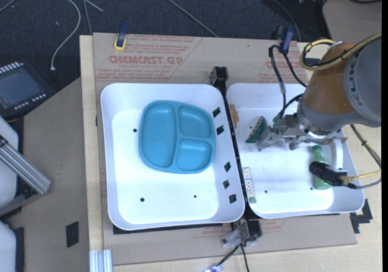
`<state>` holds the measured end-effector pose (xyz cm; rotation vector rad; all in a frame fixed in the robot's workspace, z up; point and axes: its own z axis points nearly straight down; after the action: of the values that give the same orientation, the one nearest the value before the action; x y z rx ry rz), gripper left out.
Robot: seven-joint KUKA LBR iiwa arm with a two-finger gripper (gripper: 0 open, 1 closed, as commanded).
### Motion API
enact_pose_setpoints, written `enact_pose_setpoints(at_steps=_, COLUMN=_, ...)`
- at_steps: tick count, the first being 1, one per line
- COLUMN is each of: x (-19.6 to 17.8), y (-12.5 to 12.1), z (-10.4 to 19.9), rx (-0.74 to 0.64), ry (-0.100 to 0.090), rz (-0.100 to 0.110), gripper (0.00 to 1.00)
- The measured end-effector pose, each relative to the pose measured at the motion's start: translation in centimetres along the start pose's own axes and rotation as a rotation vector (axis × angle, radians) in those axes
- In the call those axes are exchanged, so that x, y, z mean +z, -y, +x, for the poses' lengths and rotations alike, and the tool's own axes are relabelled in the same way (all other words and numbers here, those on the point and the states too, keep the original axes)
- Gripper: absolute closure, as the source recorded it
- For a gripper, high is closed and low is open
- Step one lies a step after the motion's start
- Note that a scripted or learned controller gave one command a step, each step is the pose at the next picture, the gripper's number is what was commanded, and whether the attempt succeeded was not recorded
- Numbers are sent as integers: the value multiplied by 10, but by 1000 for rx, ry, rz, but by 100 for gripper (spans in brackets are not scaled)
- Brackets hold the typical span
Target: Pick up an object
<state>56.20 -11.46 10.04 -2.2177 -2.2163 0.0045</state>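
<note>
Bins (121, 204): two | blue plate (177, 136): one | pincer (259, 134): right bin

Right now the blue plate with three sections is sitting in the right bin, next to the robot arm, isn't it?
Not quite. The blue plate has three sections, but it sits in the left bin, away from the robot arm, which reaches over the right bin. The camera view shows this.

One fixed camera high above the table (182, 46), looking down at a slant, both white bins (121, 162) side by side mid-frame, far enough back to catch floor and cables beyond, arm (357, 83) entering from the right
</note>
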Motion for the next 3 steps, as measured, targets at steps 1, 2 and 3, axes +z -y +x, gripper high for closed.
enact_pose_setpoints(at_steps=1, x=-14, y=-2, z=0, rx=0, ry=0, rz=-6, gripper=100)
enact_pose_setpoints(at_steps=2, x=-60, y=-7, z=-5, rx=-1, ry=3, rz=-12, gripper=100)
enact_pose_setpoints(at_steps=3, x=-114, y=-8, z=-4, rx=-2, ry=3, rz=-13, gripper=100)
